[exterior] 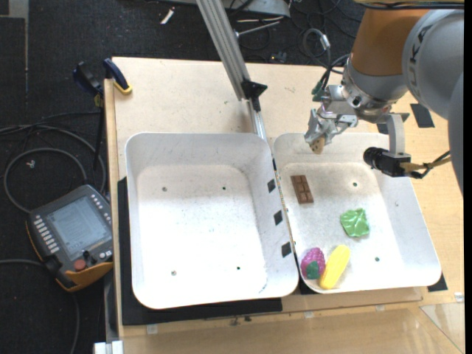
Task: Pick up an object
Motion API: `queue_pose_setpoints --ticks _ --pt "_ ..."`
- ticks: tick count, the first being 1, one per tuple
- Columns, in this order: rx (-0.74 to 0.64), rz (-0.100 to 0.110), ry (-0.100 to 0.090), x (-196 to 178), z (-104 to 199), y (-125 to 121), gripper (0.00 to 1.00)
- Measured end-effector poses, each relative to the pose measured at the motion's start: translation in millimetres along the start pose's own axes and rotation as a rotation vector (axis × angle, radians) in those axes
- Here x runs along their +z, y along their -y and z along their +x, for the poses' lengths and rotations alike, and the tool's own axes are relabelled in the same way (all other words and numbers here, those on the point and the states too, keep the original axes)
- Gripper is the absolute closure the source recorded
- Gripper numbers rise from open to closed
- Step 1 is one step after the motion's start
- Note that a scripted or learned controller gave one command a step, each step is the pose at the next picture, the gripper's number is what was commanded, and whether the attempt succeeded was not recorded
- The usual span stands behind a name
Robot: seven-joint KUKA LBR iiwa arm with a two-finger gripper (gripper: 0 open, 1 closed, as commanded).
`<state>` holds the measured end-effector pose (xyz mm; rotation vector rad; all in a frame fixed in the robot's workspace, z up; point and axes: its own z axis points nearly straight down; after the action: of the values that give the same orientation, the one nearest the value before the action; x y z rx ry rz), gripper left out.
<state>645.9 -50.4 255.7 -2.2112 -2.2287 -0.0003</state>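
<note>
My gripper (318,140) hangs over the back left corner of the right bin (402,198), raised above its floor. A small tan object (318,147) shows between the fingertips, and the gripper is shut on it. On the bin floor below lie a brown chocolate bar (302,189), a green leafy piece (355,223), a yellow banana-like piece (334,266) and a purple grape bunch (313,261).
The left bin (195,212) sits beside the right one, with a shared rim between them. A slanted metal rail (228,43) runs down to the bins' back edge. A teach pendant (70,231) lies off the bench to the left.
</note>
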Motion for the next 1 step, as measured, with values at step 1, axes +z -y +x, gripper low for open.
queue_pose_setpoints --ticks 1 --pt "0.000 0.001 0.000 15.6 54.0 -1.3 1.00"
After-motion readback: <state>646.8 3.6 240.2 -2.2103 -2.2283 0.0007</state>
